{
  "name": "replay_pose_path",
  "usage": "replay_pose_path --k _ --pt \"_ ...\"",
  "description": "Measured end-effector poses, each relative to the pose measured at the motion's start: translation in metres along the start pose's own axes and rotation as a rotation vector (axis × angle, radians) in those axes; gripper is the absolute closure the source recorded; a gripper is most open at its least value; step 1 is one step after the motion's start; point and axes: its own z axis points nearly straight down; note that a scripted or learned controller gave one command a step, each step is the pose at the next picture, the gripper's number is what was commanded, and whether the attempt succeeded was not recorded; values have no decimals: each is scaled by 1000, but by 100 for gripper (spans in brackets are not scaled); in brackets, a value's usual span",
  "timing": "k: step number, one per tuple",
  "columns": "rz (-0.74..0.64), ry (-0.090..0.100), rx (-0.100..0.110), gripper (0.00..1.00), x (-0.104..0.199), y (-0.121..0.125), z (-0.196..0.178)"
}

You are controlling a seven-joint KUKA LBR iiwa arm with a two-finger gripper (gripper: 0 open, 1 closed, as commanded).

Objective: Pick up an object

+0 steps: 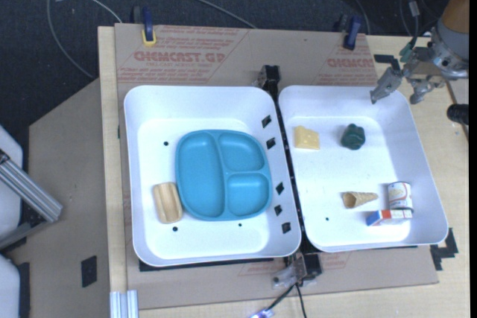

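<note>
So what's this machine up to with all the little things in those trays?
A robot arm is meant to pick up one object, and it holds nothing yet. Its pincer hangs open over the far edge of the right bin, apart from everything in it. That bin holds a yellow wedge, a dark green lump, a small cone and a little carton. The left bin holds a blue divided plate with a tan bread-like piece beside it.

Even, fairly bright overhead light fills the scene. Both white bins (141, 160) wash out toward pale glare, and shadows under the blue plate (223, 175) are faint and short. Focus is slightly soft overall; the dark floor at 11 o'clock shows little detail.
</note>
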Motion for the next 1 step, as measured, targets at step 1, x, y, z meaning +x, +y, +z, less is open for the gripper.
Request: replay_pose_path --k 1 --pt "-4 -3 -15 0 1 3 -10"
